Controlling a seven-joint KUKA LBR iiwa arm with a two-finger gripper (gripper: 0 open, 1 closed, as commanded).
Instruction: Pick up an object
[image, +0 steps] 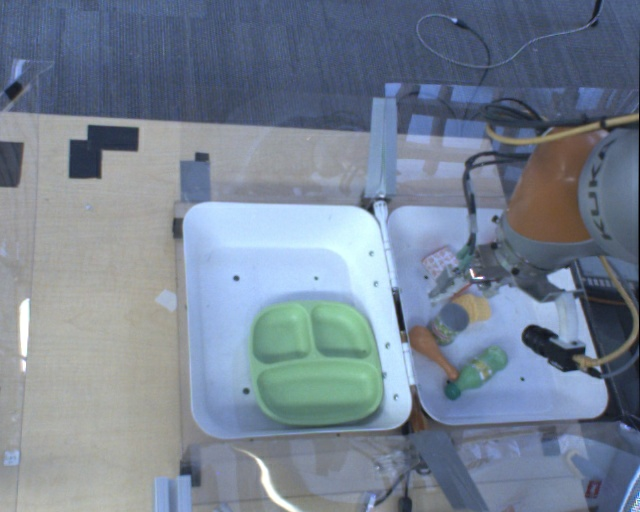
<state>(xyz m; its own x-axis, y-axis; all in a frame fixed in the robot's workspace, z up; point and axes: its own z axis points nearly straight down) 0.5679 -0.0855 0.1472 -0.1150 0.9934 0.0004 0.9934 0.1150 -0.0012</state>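
Where the arm enters: the grey arm with the orange band (560, 190) comes in from the right edge of the camera view and reaches over the right-hand shallow white bin (575, 405).
Arm pose: the orange band sits above the upper right part of that bin; the wrist slants down and to the left from it.
Gripper position: the two-finger gripper (468, 278) is low over the upper middle of the right-hand bin.
Gripper state: cannot be told from this view; no object can be seen held in it.
Nearest object, upper left: a small white packet with red print (438, 262) lies just beside the gripper, near the bin's left wall.
Nearest object, below: a short grey cylinder with a dark top (453, 321) lies tilted just below the gripper, with a pale yellow piece (479, 309) touching its upper right side.
Contact between gripper and cylinder: cannot be told.
Third object: an orange-brown carrot-shaped item (433, 348) lies slantwise at the bin's left wall, just beside the grey cylinder.
Fourth object: a green plastic bottle (478, 370) lies on its side in the lower middle of the bin, its narrow end close to the carrot-shaped item's tip.
Left-hand shallow white bin (230, 250): holds a light green divided plastic plate (318, 362) with three compartments, lying flat in the lower right part, well apart from the gripper.
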